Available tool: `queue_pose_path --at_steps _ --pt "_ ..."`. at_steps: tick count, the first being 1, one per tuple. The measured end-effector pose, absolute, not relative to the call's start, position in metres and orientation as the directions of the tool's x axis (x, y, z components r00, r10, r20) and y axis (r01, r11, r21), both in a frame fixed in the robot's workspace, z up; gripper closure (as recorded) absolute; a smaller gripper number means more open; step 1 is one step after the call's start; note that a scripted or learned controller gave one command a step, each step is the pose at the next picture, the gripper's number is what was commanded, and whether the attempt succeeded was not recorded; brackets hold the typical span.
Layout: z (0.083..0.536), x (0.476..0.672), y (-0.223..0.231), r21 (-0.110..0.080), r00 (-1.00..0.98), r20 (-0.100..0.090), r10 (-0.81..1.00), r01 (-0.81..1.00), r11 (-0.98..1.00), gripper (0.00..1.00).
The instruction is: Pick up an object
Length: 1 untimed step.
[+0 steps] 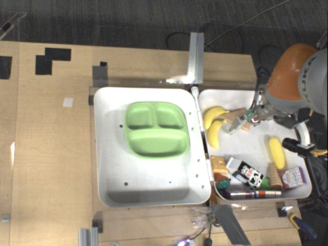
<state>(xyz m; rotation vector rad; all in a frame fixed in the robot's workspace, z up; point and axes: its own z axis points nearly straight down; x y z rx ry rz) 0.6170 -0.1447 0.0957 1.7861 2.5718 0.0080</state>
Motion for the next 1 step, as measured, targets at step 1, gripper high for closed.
queue_pose_path --at_steps 1 --pt "0.1081 0.6194 -0.1436 0.017 -0.350 -0.008 0.937 0.937 0.350 1.00"
